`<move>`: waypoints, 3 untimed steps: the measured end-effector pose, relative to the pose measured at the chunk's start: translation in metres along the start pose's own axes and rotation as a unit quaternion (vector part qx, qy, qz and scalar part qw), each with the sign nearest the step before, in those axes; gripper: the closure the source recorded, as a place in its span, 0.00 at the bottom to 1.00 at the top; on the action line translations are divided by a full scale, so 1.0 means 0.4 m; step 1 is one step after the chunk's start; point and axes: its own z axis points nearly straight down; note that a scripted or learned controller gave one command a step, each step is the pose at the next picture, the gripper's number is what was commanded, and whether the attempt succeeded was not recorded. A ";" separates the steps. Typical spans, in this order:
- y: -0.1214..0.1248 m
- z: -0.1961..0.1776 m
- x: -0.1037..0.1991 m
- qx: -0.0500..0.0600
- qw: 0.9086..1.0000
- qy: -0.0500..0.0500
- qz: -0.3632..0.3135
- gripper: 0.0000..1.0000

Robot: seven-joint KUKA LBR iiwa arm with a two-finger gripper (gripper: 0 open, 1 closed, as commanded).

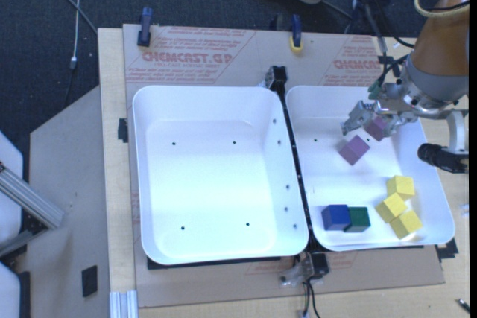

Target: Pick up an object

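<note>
So the fingers (370, 118) are hanging over the back of the right bin (320, 104), and I honestly can't tell from this angle if they're spread or pinched. There's something purplish tucked right at them, could be a second block or part of the tool, too blurry to call.

The purple block (353, 150) lies just below and a bit left of the fingers, tilted, apparently on the bin floor and not in the grip. If that's the target, I'd guess the main risk is closing on air above it, or clipping a corner so it skids off toward the bin wall.

Everything else sits well below the fingers along the front of the bin: blue block (335, 217) touching green block (358, 218), and the yellow blocks (399, 206) bunched so tight that a grab there could wedge or drag two at once.
</note>
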 end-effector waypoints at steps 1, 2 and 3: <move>-0.013 0.306 -0.080 0.006 1.000 0.001 0.001 0.00; 0.151 0.293 0.024 -0.001 1.000 0.000 -0.002 0.00; 0.045 0.293 0.046 0.000 1.000 0.000 0.000 0.00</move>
